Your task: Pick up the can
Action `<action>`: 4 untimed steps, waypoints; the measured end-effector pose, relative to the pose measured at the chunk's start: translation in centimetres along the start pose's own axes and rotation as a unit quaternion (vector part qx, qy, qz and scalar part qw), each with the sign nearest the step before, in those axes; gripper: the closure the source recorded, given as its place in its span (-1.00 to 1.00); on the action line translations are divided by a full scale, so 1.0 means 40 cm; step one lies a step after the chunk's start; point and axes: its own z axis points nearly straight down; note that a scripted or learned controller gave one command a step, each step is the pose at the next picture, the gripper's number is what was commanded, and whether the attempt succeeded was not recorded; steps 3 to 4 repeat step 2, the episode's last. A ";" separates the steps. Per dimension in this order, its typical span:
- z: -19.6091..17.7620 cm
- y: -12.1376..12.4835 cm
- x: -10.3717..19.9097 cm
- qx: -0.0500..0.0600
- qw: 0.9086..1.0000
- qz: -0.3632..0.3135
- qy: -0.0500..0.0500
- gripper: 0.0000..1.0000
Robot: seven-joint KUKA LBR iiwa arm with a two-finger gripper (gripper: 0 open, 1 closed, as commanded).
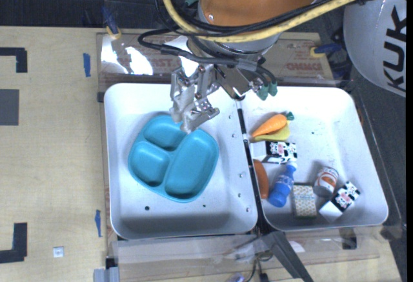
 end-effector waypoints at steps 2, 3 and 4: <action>-0.030 0.001 -0.005 0.000 1.000 0.001 -0.005 -1.00; -0.030 0.001 -0.005 0.000 1.000 0.001 -0.005 -1.00; -0.030 0.001 -0.005 0.000 1.000 0.001 -0.005 -1.00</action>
